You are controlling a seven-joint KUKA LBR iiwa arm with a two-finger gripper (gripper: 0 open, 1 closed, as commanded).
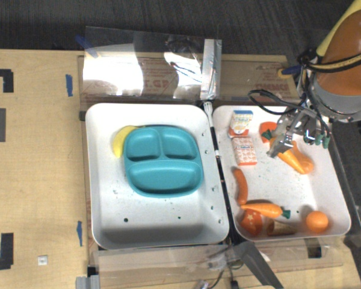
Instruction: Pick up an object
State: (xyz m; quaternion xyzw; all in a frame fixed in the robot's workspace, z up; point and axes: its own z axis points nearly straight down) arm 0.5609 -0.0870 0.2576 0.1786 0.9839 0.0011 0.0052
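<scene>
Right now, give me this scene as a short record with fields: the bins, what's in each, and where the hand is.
left bin: teal divided plate on top of a yellow item
right bin: two small cartons, sausage, carrot, tomato, orange, orange wedge-shaped piece
hand: low over the right bin's far end, beside the wedge-shaped piece
grip: cannot tell
arm: enters from the right

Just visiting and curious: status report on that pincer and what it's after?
Pincer low in right bin, beside orange carrot piece. Nothing visibly held. Cartons close on its left.
</scene>
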